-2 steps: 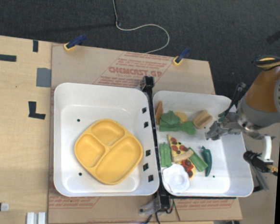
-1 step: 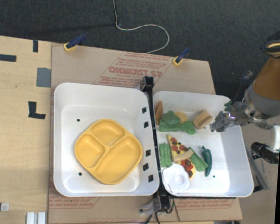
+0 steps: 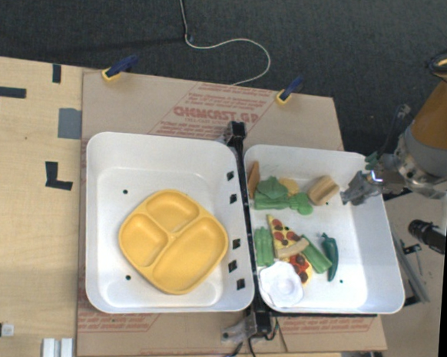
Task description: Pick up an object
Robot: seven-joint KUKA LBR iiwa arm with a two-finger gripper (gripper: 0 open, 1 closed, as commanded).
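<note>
Toy food (image 3: 292, 241): heaped in right bin (image 3: 368, 247), 6 o'clock for easy reach.
My gripper (image 3: 359, 188): 3 o'clock rim, grip unreadable.

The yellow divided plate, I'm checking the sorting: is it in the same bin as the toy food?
No: the yellow divided plastic plate lies alone in the left white bin, while the toy food pieces fill the right white bin.

Two white bins: the left bin (image 3: 98, 202) carries a plain yellow divided plate (image 3: 174, 241). The right bin (image 3: 372, 247) holds green toy vegetables (image 3: 280, 194), a tan bread roll (image 3: 323, 189), a pizza slice (image 3: 284, 240) yellow with red dots, and a white lump (image 3: 282, 285). Brown cardboard (image 3: 205, 118) shows red lettering; the worktop (image 3: 22, 196) is pale wood with dark marks.
</note>
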